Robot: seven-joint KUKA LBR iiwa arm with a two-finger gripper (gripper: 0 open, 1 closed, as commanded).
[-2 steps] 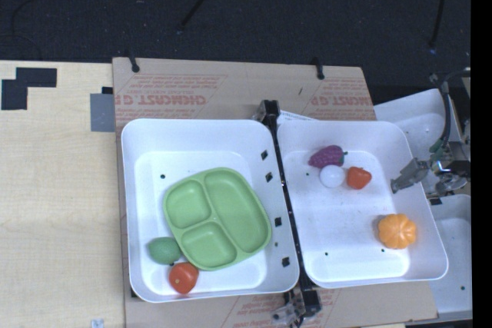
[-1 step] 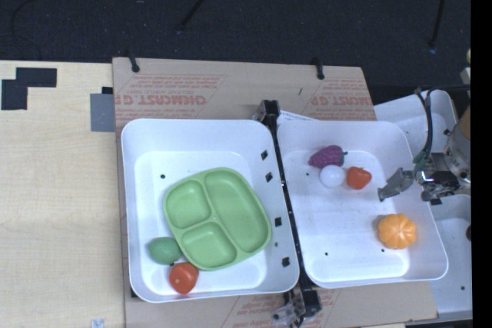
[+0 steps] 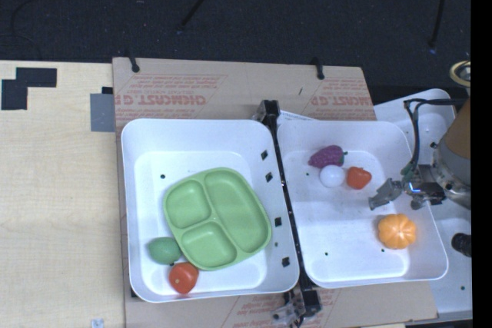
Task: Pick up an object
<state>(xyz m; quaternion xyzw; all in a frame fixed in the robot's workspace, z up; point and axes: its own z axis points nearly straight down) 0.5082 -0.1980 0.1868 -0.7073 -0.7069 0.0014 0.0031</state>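
Orange pumpkin-like toy point(image 3: 397, 231) lies in the right bin point(image 3: 361, 269), near its right wall and toward the front edge. Just above it and apart from it hang the jaws point(image 3: 396, 192), low over the bin's right side; whether they are released or clenched cannot be told. The arm point(image 3: 453, 161) enters across the counter's right edge. Toward the right bin's back lie a purple toy point(image 3: 327, 157), a white ball point(image 3: 332, 176) and a red toy point(image 3: 358, 178). The left bin point(image 3: 146, 142) carries a green divided plate point(image 3: 217, 217), a green toy point(image 3: 164, 250) and a red tomato point(image 3: 183, 277).
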